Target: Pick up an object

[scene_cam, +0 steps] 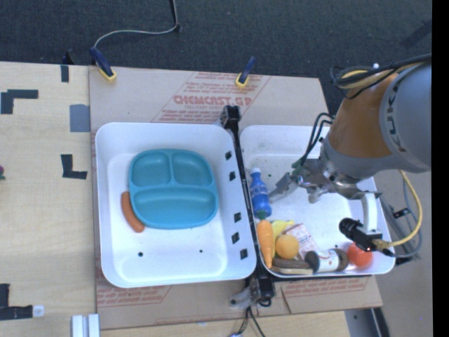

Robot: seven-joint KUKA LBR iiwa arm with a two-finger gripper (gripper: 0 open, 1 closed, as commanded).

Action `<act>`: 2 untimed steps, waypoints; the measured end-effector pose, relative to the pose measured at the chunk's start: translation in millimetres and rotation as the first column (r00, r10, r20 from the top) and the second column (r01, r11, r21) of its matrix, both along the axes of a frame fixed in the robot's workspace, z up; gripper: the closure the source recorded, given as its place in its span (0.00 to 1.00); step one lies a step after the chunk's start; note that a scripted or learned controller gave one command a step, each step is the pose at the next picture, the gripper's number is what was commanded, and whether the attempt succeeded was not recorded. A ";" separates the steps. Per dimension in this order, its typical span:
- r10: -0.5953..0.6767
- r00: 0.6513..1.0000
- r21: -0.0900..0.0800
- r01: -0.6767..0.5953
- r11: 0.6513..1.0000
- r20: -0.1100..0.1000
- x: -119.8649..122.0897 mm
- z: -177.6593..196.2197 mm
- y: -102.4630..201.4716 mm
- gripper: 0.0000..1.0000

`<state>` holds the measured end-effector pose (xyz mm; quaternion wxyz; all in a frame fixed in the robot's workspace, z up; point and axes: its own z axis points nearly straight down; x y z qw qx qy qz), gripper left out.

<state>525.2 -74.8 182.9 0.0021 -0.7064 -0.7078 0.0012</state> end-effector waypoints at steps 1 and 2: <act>0.000 1.000 -0.001 0.000 1.000 0.001 0.6 10.2 -0.6 1.00; -0.001 1.000 -0.002 0.001 1.000 0.005 76.2 68.8 9.4 1.00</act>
